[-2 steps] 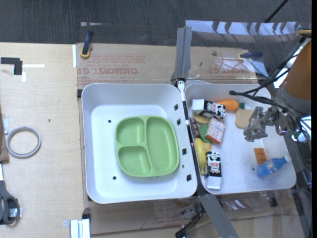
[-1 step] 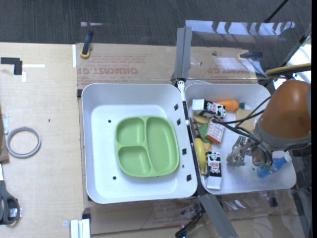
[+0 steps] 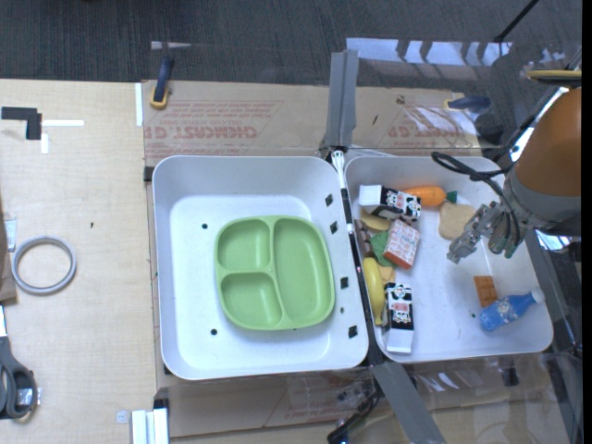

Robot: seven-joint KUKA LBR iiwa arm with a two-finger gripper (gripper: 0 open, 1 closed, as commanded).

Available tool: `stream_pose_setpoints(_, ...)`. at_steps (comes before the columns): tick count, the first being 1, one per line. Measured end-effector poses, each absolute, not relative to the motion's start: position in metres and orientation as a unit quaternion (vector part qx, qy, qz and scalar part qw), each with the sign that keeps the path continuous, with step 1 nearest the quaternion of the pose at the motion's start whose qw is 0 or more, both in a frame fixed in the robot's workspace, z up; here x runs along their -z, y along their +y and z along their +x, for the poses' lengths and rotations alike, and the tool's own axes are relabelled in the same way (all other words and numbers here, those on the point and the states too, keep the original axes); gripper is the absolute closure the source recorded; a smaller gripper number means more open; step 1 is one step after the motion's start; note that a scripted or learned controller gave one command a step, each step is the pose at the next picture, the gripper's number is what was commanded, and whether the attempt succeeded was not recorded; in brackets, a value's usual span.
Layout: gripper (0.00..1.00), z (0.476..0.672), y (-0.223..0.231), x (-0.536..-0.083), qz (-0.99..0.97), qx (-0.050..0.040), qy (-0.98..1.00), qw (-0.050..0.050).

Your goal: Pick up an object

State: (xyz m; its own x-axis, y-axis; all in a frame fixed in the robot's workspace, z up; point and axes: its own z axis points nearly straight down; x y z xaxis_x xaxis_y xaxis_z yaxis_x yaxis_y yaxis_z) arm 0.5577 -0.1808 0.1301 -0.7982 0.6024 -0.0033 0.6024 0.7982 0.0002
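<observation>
So in the overhead camera view the claw (image 3: pixel 483 232) hung over the right bin (image 3: pixel 444 326), coming in from the right side with the grey arm (image 3: pixel 546 169) and its orange band up by the frame edge. Its fingers (image 3: pixel 461 245) looked spread a bit and there was nothing between them, so it wasn't holding anything.

The stuff it could grab was all in that right bin. Closest was a tan, roundish piece (image 3: pixel 455 219) sitting just to the left of the claw, pretty much beside the fingertips. A small orange block (image 3: pixel 486 290) lay below the claw, toward the near side of the bin, and right under that was a blue bottle (image 3: pixel 507 311) lying on its side with its white cap pointing right. A toy carrot (image 3: pixel 425 195) was up near the far wall, left of the claw.

The rest was piled along the bin's left wall, well apart from the claw: two black-and-white cow-print cartons (one up top (image 3: pixel 400 203), one lower down (image 3: pixel 399 307)), a pinkish-red box (image 3: pixel 403 244) and a banana (image 3: pixel 372 279).

The left bin (image 3: pixel 185 294) had a green divided plate (image 3: pixel 275 272) sitting in the middle of it, three compartments. Out on the tabletop (image 3: pixel 74 340) to the left there was a roll of tape (image 3: pixel 42 265).
</observation>
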Motion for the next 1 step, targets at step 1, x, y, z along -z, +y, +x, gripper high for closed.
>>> stream_pose_setpoints(1, 0.00, 0.5577, -0.1805, -0.1300, 0.318, 0.0004, 0.948, 0.001)
